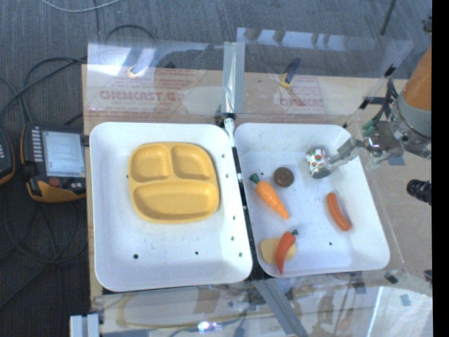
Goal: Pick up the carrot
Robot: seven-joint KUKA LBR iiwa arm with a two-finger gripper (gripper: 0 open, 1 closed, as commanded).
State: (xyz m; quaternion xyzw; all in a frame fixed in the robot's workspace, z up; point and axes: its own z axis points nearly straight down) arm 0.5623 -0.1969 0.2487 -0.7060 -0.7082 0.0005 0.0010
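Leftmost, off the table's edge, a handheld control pendant [55, 159] with a lit screen and an orange grip lies on the grey carpet, its black cables looping around it. Next comes the left white bin [105, 258], which holds a yellow tray [174, 182] with three compartments, two small ones toward the far side and one long one toward the near side. The tray sits flat, a little toward the far half of the bin.

Across the dark seam between the two bins, the right white bin [365, 248] carries the small things. The carrot [270, 196], orange with a green top, lies on the bin floor near the left wall, its leafy end pointing up and left and its tip down and right. Just beside it, farther back, is a small brown round piece [283, 177]. At the near edge, a red-orange pepper [285, 248] with a green stem rests partly over a pale yellow piece [268, 248]. Farther right, a small white patterned object [316, 161] lies by the far wall, and an orange-red sausage [339, 211] lies at a slant, well apart from the carrot.

At the right, the gripper [330, 166] reaches in low beside the patterned object; how wide its fingers stand cannot be told, and nothing is plainly held.
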